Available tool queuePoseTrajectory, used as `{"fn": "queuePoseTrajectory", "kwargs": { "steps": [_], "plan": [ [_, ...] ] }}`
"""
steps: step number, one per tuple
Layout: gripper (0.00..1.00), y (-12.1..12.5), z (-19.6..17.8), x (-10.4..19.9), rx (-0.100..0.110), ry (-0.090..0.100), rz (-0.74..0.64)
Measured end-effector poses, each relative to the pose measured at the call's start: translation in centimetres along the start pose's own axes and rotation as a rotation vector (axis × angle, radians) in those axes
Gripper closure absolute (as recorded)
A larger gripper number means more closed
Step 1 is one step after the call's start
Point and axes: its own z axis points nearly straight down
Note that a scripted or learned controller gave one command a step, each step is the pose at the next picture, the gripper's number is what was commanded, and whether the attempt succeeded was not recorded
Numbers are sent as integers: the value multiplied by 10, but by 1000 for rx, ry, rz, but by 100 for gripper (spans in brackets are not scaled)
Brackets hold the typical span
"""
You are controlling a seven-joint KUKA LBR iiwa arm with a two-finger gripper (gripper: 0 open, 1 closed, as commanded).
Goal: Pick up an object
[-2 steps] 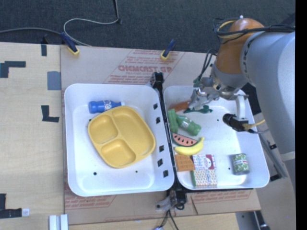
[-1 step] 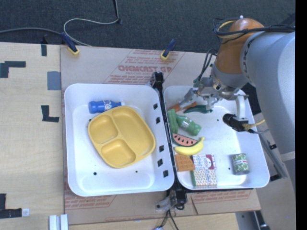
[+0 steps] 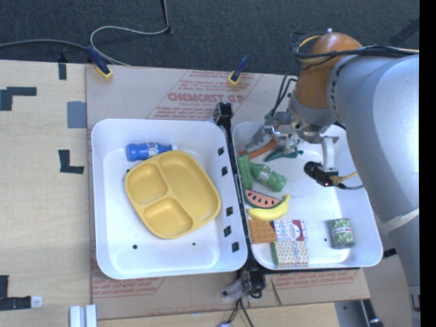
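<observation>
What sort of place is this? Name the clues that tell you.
Probably a robotics lab bench set up for grasping trials: a grey arm reaches over two white bins, toy food such as a banana fills one, and cables trail across the floor.

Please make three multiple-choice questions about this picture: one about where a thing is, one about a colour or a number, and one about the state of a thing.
1. Where does the blue bottle lie?
A. right bin
B. left bin, beside the tray
C. on the cardboard

2. What colour is the divided tray?
A. yellow
B. red
C. white

3. How does the banana rest?
A. standing upright
B. inside the tray
C. flat on the floor of the right bin

Answers:
1 B, it touches the tray's upper edge in the left bin.
2 A, all three compartments are yellow.
3 C, it lies below the watermelon slice.
</observation>
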Motion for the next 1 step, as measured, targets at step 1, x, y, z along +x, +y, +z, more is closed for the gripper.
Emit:
{"fn": "queuePoseTrajectory", "kwargs": {
  "steps": [1],
  "plan": [
    [100, -1, -9, 0, 7, 0, -1]
  ]
}}
